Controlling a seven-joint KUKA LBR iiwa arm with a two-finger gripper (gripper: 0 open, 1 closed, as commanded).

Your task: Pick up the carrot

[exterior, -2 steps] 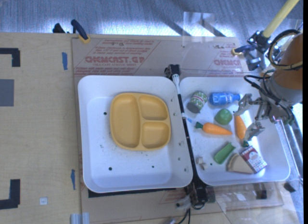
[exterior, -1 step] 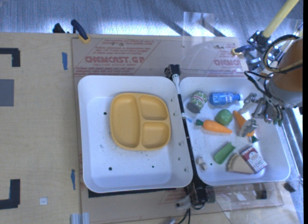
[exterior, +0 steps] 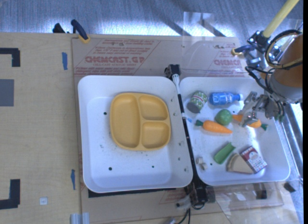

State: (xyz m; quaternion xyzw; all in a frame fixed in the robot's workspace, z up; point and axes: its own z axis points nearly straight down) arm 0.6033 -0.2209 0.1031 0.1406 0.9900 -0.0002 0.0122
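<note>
Looking down on the bench, two shallow white plastic bins sit side by side. The left bin (exterior: 96, 122) holds a yellow three-compartment plate (exterior: 140, 121), lying flat near its middle. The right bin (exterior: 281, 163) is the busy one.

There is the orange toy carrot with a green stub end (exterior: 216, 127), lying on its side about the middle of the right bin, stub end pointing toward the left bin. Just beside its upper right edge sits a round green toy fruit (exterior: 223, 116), close enough that they look to touch. Above them lie a blue plastic bottle (exterior: 224, 98) on its side and a grey-green tin can (exterior: 197, 101), near the bin's far wall. Nearer to us, a green cucumber-like piece (exterior: 224, 152) lies tilted, and beside it a tan wedge of toy bread (exterior: 239, 164) with a small red and white carton (exterior: 253, 158) against it.

The metal two-finger gripper (exterior: 252, 117) is down at the right side of this bin, right of the green fruit and apart from the carrot. Its fingers are lowered around a second small orange piece (exterior: 253, 123) with green at its end; how wide they stand I cannot tell. The grey arm with its orange band (exterior: 290, 71) comes in from the right, cables looping above
</note>
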